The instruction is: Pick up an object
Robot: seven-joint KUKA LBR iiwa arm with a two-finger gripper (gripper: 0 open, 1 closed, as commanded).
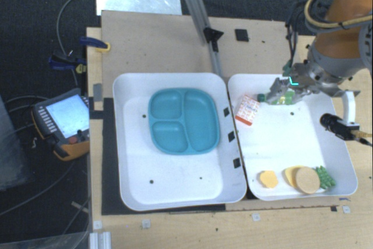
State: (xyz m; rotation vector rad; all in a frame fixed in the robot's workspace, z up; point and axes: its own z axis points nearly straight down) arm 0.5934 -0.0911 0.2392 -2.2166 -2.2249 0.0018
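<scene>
Two white bins on a tan surface; left one carries a teal divided plate. Right bin: red-and-white patterned packet, yellow disc, tan round piece, green sprig. Arm grey with orange band, yellow-green item beside the metallic claw.

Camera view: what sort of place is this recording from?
Probably a robotics lab bench: two white bins side by side, a teach pendant with trailing cables at the left, and toy food for grasping trials.
</scene>
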